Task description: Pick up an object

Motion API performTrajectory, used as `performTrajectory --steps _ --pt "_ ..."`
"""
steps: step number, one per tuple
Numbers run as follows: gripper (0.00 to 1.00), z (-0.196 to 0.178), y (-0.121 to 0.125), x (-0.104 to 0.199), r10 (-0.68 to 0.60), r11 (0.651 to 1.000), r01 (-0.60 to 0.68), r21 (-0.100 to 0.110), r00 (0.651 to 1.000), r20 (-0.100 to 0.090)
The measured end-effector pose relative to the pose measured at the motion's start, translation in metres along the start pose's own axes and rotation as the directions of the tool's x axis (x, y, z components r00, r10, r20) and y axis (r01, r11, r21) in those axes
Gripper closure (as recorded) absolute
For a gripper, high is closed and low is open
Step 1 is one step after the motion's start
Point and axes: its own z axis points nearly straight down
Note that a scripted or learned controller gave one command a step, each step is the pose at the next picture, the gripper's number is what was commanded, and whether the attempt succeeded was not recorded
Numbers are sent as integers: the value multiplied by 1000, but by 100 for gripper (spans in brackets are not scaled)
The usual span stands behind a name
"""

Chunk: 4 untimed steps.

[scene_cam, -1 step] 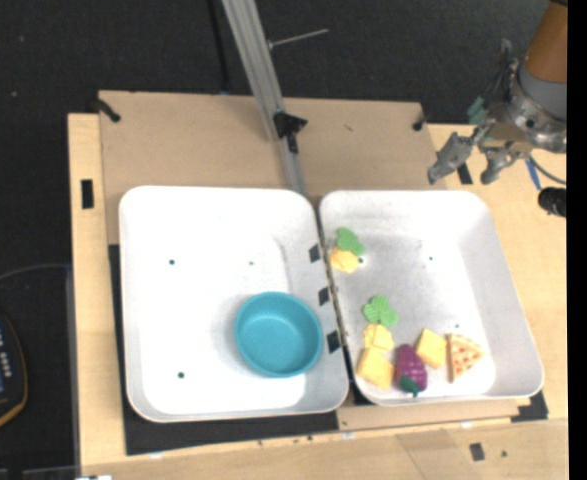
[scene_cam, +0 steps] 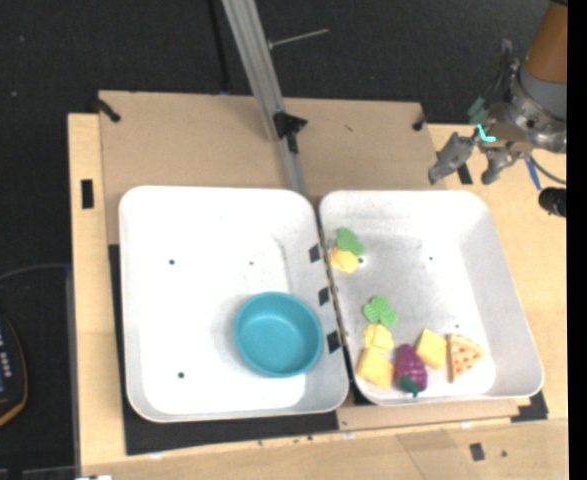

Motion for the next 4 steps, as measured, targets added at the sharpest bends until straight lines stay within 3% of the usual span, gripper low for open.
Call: performTrajectory --steps 3,4 --pt "0 147 1 -25 5 1000 -5 4 1000 -1" --pt "100 132 3 -26 3 1000 -3 -4 1000 2"
